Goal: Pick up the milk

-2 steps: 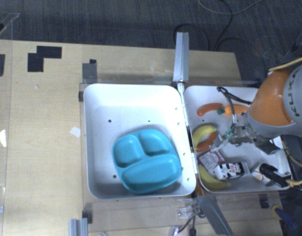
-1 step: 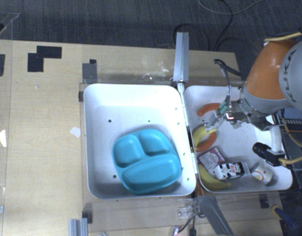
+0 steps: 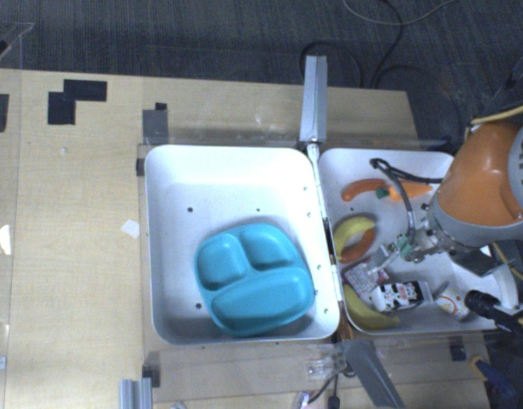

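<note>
Pale wooden bench (image 3: 74, 254) with black tape patches, dark carpet (image 3: 202, 15) behind; state of the fingers indiscernible.

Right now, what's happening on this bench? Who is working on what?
A grey arm with an orange band reaches in from the right over the right bin, its gripper low among the clutter there. A small white carton, likely the milk, lies just below the gripper beside a banana; I can't see it held. An orange carrot-like piece lies further back. The left bin holds a blue divided tray, untouched.
</note>
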### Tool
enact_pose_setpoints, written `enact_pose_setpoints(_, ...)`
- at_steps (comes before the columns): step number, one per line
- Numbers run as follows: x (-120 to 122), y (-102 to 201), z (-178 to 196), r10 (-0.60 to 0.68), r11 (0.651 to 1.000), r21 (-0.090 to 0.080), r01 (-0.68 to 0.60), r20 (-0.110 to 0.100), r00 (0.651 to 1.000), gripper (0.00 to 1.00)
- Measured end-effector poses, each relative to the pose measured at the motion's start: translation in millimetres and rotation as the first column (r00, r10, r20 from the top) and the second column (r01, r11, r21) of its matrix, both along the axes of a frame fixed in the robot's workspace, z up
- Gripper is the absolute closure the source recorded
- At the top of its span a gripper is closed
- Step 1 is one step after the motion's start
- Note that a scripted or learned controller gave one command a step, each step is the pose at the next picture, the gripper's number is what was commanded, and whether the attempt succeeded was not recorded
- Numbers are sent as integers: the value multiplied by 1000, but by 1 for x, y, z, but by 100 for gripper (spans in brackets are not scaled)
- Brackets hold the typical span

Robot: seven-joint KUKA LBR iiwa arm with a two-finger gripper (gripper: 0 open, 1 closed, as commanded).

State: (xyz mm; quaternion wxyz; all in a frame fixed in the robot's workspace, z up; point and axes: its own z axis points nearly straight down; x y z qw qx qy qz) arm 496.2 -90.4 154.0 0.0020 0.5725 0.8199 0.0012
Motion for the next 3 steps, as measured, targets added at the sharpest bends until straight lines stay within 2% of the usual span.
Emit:
enact_pose_setpoints(1,-8,-27,-42,330,944,-1,-330,0,944,0)
enact_pose_setpoints(2,-7,57,32,306,952,-2,-306,3,952,0)
enact_pose_setpoints(3,-5,58,43,308,951,-4,-308,9,951,100)
